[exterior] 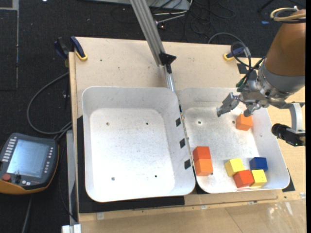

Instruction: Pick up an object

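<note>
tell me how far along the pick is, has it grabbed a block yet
Done: the gripper is over the right bin, fingers spread beside the small orange block. In hand: nothing sits between the fingers. Left: closing on a block and lifting it. The orange block stack and the yellow, blue and red cluster lie on the bin floor.

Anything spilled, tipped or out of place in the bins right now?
Nothing stands out. All blocks sit inside the right bin: an orange block beside the tool, a taller orange one, and a yellow-red-blue cluster near the front.
</note>
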Controlling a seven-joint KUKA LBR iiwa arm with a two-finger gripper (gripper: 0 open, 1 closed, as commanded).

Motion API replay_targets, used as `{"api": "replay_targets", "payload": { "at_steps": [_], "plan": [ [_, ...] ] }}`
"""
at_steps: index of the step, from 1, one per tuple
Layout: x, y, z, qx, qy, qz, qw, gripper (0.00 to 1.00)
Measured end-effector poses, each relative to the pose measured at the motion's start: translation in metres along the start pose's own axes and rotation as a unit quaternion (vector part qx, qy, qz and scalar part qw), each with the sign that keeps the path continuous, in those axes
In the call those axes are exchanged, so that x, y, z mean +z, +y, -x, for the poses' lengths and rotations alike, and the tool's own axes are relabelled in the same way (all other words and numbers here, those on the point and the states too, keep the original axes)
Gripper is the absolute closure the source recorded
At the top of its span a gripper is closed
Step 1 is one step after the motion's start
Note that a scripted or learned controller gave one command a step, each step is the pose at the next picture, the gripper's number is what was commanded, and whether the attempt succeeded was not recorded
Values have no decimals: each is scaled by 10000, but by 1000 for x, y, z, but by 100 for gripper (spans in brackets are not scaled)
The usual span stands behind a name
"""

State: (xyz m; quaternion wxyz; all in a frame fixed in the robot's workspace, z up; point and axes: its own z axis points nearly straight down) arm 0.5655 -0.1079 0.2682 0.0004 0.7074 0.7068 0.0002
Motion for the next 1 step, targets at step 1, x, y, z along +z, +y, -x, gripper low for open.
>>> {"api": "replay_targets", "payload": {
  "at_steps": [1],
  "plan": [
    [95, 58, 15, -13, -1, -28, 10000, 0]
  ]
}}
